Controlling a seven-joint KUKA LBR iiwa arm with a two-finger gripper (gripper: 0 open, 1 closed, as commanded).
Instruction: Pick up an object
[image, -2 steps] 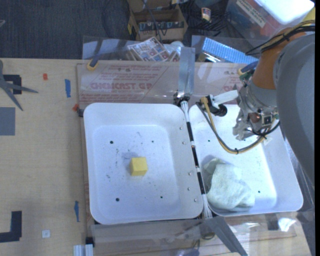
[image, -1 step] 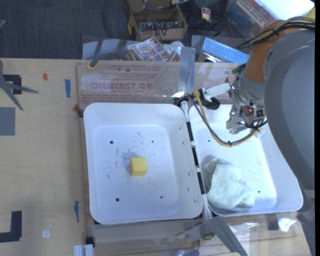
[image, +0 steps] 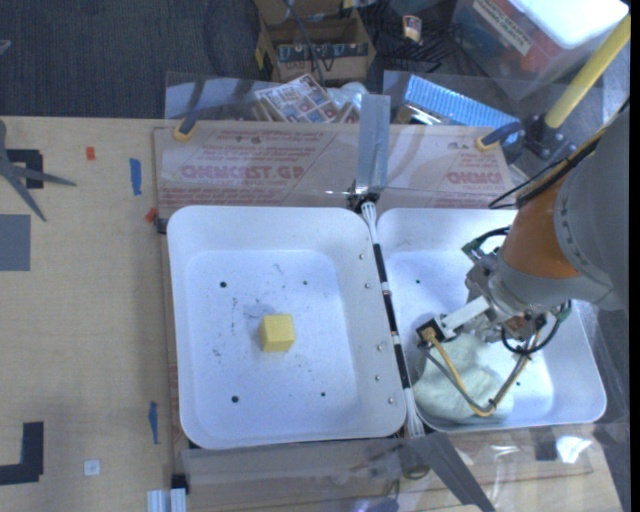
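A small yellow cube lies near the middle of the left bin. In the right bin a pale whitish lump rests against the front left corner. My gripper is low over the right bin, just above and behind the pale lump, with the grey arm and its orange band coming in from the right. The wrist hides the space beneath it, so I see nothing held.
A metal divider runs between the two bins. A clear sheet with red lettering stands behind them. The wooden bench stretches to the left, with blue tape marks and black brackets on it.
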